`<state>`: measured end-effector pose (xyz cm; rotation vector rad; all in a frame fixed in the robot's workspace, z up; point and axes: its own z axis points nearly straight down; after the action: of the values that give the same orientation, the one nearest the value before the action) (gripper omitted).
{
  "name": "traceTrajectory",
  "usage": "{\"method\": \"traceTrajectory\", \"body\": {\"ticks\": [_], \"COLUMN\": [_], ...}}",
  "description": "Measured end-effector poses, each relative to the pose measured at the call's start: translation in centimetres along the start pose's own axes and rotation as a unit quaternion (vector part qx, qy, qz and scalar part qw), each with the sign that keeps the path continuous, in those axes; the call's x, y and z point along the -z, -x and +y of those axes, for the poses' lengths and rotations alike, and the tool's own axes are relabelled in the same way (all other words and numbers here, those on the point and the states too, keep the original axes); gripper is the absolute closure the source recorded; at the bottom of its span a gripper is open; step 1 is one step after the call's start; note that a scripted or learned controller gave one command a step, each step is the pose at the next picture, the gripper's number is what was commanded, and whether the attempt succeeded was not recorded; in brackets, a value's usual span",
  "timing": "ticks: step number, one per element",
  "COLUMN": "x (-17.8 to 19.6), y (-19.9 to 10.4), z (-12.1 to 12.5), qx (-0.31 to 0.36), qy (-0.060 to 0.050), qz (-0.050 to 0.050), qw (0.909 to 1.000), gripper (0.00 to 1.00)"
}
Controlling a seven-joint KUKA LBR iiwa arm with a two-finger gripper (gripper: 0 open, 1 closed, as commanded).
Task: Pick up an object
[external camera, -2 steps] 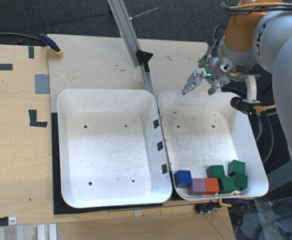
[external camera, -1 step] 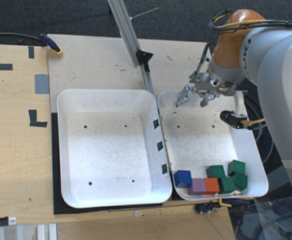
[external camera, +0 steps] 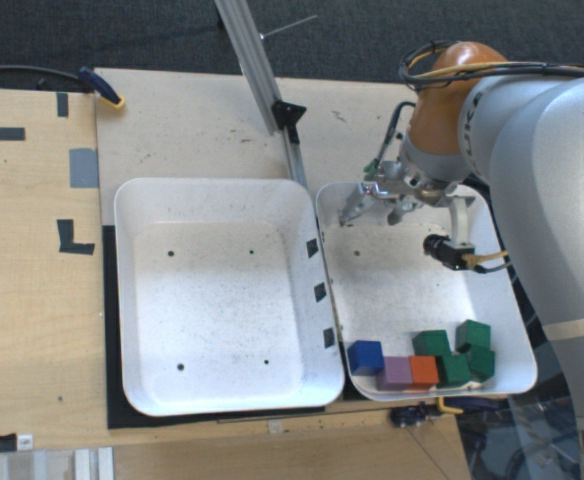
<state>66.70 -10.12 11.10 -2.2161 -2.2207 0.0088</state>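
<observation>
Several small blocks lie along the near edge of the right bin (external camera: 404,286): a blue block (external camera: 365,356), a purple block (external camera: 398,371), an orange block (external camera: 424,370) and a cluster of green blocks (external camera: 459,352). My gripper (external camera: 374,211) hangs over the far left corner of that bin, well away from the blocks. Its two fingers (external camera: 351,211) are spread apart, so it is open with nothing between them.
The left bin (external camera: 212,288) sits beside the right one, their rims touching. A slanted metal rail (external camera: 257,63) runs down to the far edge between the bins. The grey arm (external camera: 532,168) covers the right side. A black cable connector (external camera: 447,250) hangs over the right bin.
</observation>
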Motion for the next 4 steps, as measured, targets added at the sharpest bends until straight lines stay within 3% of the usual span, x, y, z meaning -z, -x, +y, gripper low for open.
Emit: {"method": "traceTrajectory", "body": {"ticks": [1,2,4], "x": [-2.1,-0.9,9.3], "y": [-0.1,-0.2,0.6], "z": [-0.1,0.0,1.0], "qx": [0.0,0.001,0.0], "qy": [0.001,0.002,0.007], "qz": [0.0,0.0,0.0], "qw": [1.0,1.0,1.0], "gripper": [0.0,1.0,1.0]}}
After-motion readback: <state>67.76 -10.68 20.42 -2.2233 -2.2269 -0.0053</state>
